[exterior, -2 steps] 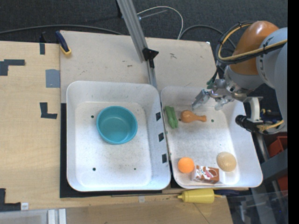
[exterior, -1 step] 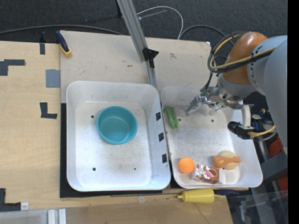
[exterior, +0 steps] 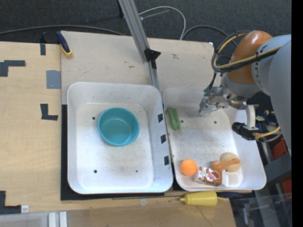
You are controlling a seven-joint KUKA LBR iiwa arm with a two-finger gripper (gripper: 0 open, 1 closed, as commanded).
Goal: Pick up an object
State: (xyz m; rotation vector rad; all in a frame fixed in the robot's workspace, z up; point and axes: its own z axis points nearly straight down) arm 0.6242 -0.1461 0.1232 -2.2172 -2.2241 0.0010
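— While the near edge of the bench (exterior: 28, 164) is under review, what lies closest to the camera?

— A yellow bottle (exterior: 201, 199) lies on its side on the light wooden surface, just outside the front rim of the right bin (exterior: 258, 174). Dark tape marks (exterior: 47, 111) sit on the wood to the left, well apart from both bins.

— And inside that right bin?

— Its near corner holds a cluster: an orange ball (exterior: 188, 167), a red-and-white packet (exterior: 209, 175) just beside it, a tan bread-like item (exterior: 227, 162), and a small white block (exterior: 231, 178) against the front wall. These items are close together; whether all touch, I cannot tell. Further back, a green object (exterior: 173, 118) lies along the bin's left wall.

— The left bin?

— The left bin (exterior: 78, 126) has a speckled white floor and holds a teal bowl (exterior: 118, 126), upright, near its centre. A black mat (exterior: 63, 150) shows under its left and front edges.

— State of the tool?

— The gripper (exterior: 209, 105) hangs over the far part of the right bin, apart from every object listed. Nothing is seen between its fingers; whether they are spread or closed, I cannot tell. The orange band (exterior: 248, 48) and grey arm (exterior: 279, 65) enter from the right, with cables looped around them.

— Beyond the bins?

— A pale board (exterior: 104, 56) extends behind them, with a grey metal post (exterior: 137, 25) rising from it. A blue-and-yellow clamp (exterior: 64, 44) grips its far left corner. Past the board, the floor is dark carpet (exterior: 71, 4) crossed by cables (exterior: 163, 13).
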